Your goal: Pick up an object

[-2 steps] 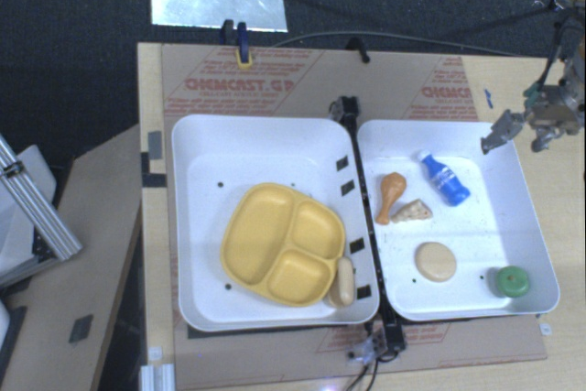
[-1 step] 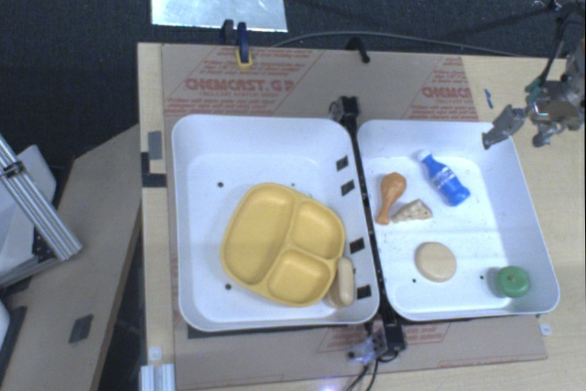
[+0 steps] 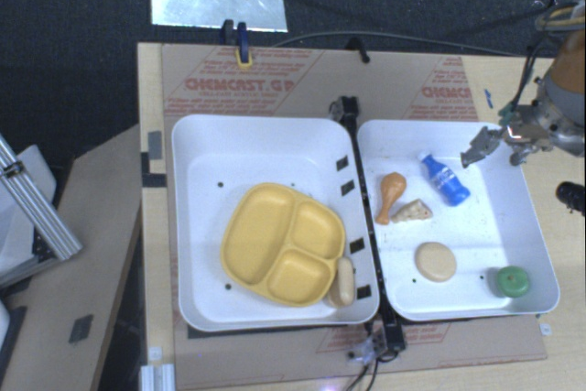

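Claw (image 3: 499, 145): two grey fingers spread apart, nothing between them, poised over the upper right part of the right bin (image 3: 531, 224), at the end of the grey arm (image 3: 563, 105) entering from the right edge.

Right bin, shallow, white, contents:
- Blue bottle (image 3: 445, 179): small, bright blue with a white cap at its upper left end, lying on its side at a slant, just below and left of the claw, apart from it.
- Drumstick (image 3: 391, 194): orange-brown, bulbous at the top and tapering downward, lying near the bin's left wall.
- Wedge (image 3: 414, 211): pale tan with a lighter face, just beside the drumstick's lower end; contact between the two cannot be judged.
- Round bun (image 3: 436, 262): cream-coloured, flat disc shape, near the bin's middle bottom.
- Green piece (image 3: 511, 281): round, dark green, in the lower right corner.

Left bin (image 3: 197, 197), shallow, white, contents:
- Yellow tray (image 3: 284, 243): three compartments, rounded corners, set at a tilt in the lower middle.
- Beige oblong piece (image 3: 343, 281): touching the tray's lower right edge, close to the bin's right wall.

Counter (image 3: 110, 197): light wood, with printed cardboard (image 3: 247, 78) under both bins and a blue-and-yellow clamp (image 3: 242, 41) at its far edge.
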`<state>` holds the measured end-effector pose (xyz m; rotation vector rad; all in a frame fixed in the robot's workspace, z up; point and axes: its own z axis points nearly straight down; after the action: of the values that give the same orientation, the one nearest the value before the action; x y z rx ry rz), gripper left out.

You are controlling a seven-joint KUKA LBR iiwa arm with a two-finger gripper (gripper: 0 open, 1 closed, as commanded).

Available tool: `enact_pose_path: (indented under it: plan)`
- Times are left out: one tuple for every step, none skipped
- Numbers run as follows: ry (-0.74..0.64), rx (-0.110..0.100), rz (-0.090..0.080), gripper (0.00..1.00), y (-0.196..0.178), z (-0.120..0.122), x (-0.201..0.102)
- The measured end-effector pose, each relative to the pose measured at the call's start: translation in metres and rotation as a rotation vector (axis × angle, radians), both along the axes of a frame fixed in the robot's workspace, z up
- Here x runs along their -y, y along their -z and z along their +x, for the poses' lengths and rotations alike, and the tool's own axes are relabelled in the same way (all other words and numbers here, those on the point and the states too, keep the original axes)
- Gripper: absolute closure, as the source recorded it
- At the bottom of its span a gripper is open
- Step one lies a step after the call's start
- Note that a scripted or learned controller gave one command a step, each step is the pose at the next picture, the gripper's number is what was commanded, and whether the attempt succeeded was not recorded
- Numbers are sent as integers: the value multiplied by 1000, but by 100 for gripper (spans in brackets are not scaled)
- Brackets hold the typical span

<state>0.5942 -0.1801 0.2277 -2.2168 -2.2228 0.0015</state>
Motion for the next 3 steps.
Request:
enact_pose_path:
  plan:
    - [1,0,0,0,59,-6,-6]
    - [1,0,0,0,121,-7,-9]
    - [1,11,-4,100,105,-4,-8]
